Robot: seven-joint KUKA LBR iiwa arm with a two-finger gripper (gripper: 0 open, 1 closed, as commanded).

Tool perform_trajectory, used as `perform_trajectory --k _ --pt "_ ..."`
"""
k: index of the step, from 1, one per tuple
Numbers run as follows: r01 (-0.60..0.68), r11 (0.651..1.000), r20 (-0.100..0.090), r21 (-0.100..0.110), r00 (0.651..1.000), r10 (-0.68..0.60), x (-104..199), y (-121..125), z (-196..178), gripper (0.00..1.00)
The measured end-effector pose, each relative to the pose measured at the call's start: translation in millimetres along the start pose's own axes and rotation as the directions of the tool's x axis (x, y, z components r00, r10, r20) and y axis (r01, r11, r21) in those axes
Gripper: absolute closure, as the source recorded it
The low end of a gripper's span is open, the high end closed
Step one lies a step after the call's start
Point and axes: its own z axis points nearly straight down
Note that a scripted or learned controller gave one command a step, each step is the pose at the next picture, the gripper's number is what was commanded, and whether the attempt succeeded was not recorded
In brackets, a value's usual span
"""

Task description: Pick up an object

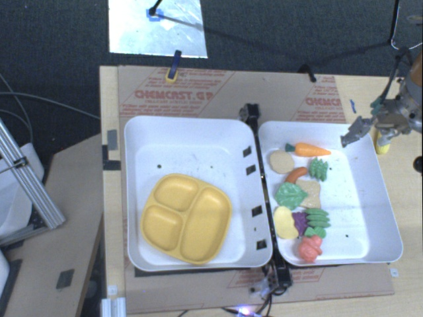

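Note:
Several toy foods lie along the left side of the right bin: an orange carrot, a beige slice, a green leafy piece, a yellow piece, a purple piece, green pods and a red-pink piece. My gripper hangs over the bin's far right corner, up and to the right of the carrot. Its fingers are spread open with nothing between them. One grey finger points down-left toward the bin floor.
The left bin holds a yellow divided plate. A black divider with clips runs between the bins. Bare bin floor lies to the right of the toy pile. A silver sheet lies beyond the bench.

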Motion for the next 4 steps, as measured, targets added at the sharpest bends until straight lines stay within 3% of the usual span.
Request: perform_trajectory --k 1,2,3,4 --pt "-0.007 1.000 -0.008 0.022 1.000 0.007 14.0 -115.3 155.9 0.00" --pt "0.008 1.000 -0.003 -0.001 1.000 -0.008 88.5 -68.1 160.8 0.00" --pt "-0.005 1.000 -0.001 -0.002 1.000 0.005 87.6 -105.3 182.3 0.00" --pt "-0.001 1.000 -0.002 -0.006 1.000 0.001 88.1 -102.3 170.1 1.00"
